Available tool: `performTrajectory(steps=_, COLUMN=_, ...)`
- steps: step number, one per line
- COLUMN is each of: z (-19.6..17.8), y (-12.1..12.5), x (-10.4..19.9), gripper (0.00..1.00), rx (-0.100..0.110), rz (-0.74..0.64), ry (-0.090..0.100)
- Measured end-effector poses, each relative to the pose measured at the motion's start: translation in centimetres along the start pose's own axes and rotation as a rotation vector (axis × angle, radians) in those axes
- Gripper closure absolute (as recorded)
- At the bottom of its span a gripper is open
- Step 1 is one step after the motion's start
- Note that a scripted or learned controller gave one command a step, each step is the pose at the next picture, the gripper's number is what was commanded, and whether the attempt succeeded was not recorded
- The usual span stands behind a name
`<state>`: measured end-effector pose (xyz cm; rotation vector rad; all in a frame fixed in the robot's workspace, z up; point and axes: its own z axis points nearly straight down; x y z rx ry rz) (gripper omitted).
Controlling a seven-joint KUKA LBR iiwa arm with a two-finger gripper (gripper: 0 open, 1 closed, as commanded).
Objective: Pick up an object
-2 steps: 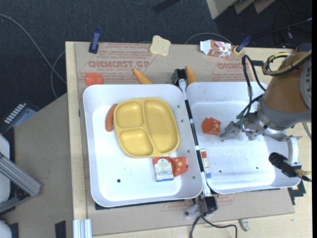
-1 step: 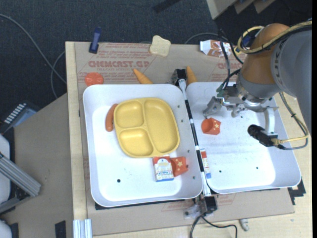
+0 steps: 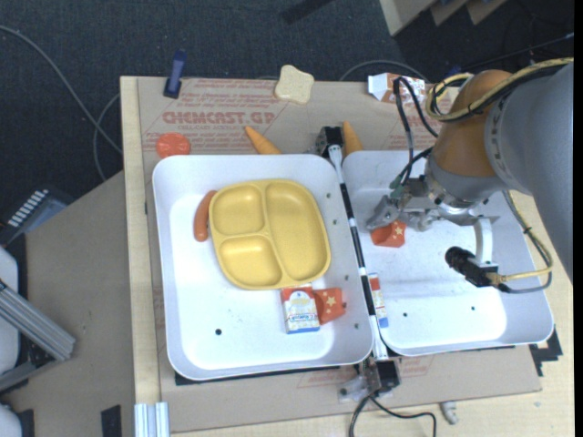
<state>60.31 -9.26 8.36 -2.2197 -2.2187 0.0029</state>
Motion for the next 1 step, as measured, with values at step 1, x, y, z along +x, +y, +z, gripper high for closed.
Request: performTrajectory(steps=1, z=-1.1, y=0.1, x=0.03, gripper=1.0, rx=-0.003, rz=-0.001, ry=-0.001)
